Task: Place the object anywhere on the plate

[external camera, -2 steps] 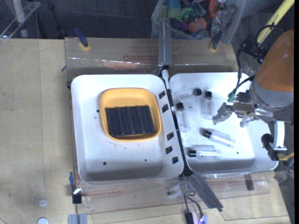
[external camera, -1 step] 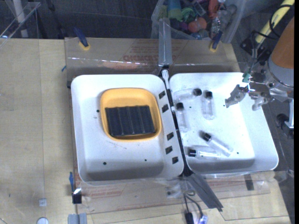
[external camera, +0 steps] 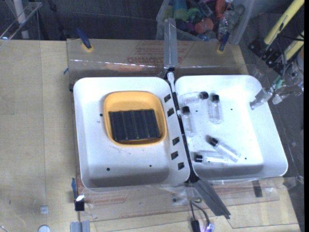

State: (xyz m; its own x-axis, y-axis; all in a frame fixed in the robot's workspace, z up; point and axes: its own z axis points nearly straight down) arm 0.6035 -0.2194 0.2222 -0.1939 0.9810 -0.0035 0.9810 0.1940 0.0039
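Yellow plate (external camera: pixel 110 102) in left bin, dark ridged object (external camera: pixel 134 124) on it

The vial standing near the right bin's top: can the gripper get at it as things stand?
Probably yes. The gripper sits at the right bin's far edge, and bare bin floor separates it from the vial.

Gripper (external camera: pixel 264 98) blurred at the right bin's (external camera: pixel 251 166) far right corner; fingers too indistinct to read. Arm cut off by the right edge. Clear vials (external camera: pixel 215 109) hard to count against the white floor, outlines washed out. Clear tub of coloured toys (external camera: pixel 205 8) cropped by the top edge.
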